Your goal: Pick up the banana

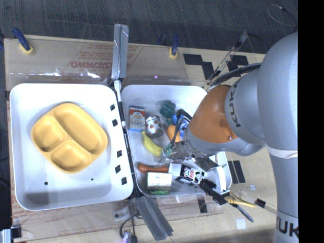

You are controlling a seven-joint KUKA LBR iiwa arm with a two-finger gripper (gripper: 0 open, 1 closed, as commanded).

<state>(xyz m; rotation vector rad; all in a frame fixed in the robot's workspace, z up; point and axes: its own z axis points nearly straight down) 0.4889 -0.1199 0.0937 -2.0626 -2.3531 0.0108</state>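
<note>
In the right bin [132,135] the banana [151,146] lies beside the gripper [169,150], whose state I cannot tell; "KUKA" is printed on the arm [243,115].

We've got a tan bench [61,54] filling most of the frame; two white bins sit side by side on it, left bin [20,186] centre-left, right bin [152,91] middle.
</note>
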